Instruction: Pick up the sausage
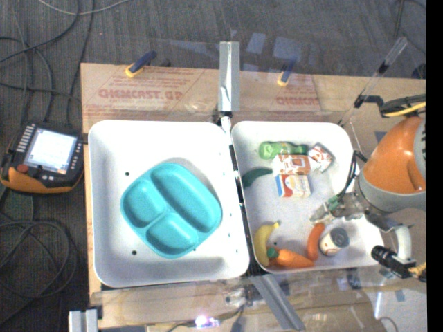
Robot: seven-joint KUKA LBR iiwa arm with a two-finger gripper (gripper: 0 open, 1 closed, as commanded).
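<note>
The sausage (315, 240) is a short orange-red piece that lies tilted near the front of the right bin (349, 144). It rests between a carrot (291, 259) and a small round can (337, 241). My gripper (331, 209) hangs just above and to the right of the sausage's upper end, reaching in from the grey wrist under the orange band (396, 166). The sausage lies on the bin floor, apart from the gripper.
The right bin also holds a banana (262, 238), two milk cartons (293, 174), a smaller carton (320, 158), a green bottle (279, 149) and a dark green piece (253, 175). A teal divided plate (172, 208) sits in the left bin (104, 144).
</note>
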